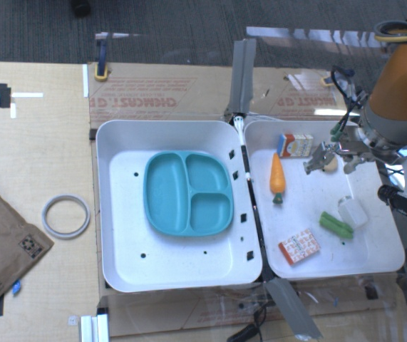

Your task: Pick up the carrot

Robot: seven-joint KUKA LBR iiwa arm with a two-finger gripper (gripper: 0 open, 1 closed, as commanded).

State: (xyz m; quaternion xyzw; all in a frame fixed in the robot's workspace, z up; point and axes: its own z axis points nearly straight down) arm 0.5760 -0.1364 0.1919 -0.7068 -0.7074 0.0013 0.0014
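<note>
Carrot (277, 175) lies clear (small box (296, 145) near its top); jaws (335, 160), spread and holding nothing, hover to its right.

Tool (336, 160) low at right (fingers spread)

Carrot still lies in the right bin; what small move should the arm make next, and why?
Probably shift the gripper toward the left and lower over the carrot. The carrot lies apart from it near the right bin's left wall, beside no other item, and the gripper holds nothing.
</note>
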